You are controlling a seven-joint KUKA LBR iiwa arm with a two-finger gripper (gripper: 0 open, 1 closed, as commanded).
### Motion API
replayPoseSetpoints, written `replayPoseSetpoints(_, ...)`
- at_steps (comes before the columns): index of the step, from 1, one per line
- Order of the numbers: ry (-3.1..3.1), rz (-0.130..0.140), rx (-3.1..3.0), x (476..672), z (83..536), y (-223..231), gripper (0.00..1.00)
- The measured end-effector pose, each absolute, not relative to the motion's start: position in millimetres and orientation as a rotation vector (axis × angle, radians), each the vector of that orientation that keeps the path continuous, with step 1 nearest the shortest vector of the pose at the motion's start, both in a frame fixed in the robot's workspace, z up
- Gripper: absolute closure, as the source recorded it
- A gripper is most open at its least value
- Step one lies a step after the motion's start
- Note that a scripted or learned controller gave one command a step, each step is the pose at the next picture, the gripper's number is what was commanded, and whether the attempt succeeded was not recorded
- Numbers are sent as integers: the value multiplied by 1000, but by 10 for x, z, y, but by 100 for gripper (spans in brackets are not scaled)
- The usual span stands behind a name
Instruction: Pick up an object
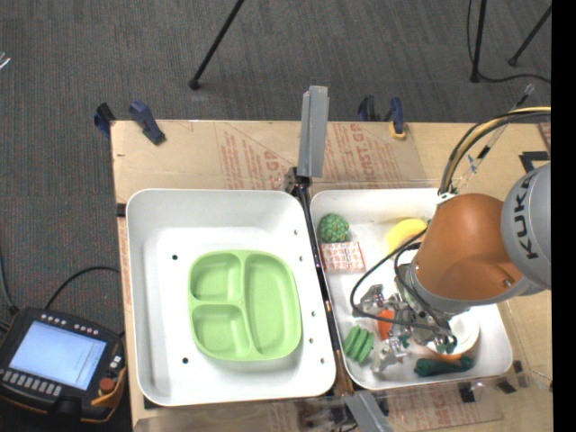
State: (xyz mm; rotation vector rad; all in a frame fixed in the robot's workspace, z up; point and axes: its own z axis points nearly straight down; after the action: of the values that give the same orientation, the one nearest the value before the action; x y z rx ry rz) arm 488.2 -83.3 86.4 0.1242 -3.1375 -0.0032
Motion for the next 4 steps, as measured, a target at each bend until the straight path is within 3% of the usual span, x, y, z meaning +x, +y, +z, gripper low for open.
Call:
replayPoseSetpoints(1,-3144,-3,-35,5731,878,-1079,0)
replayPoseSetpoints(2,-3138,-3,-49,4949,864,-1077,0)
replayPoseSetpoints(3,-3140,-5,-43,4963,963,-1062,100)
replayPoseSetpoints(4,-3101,-4,-480,4773,865,-1105,100)
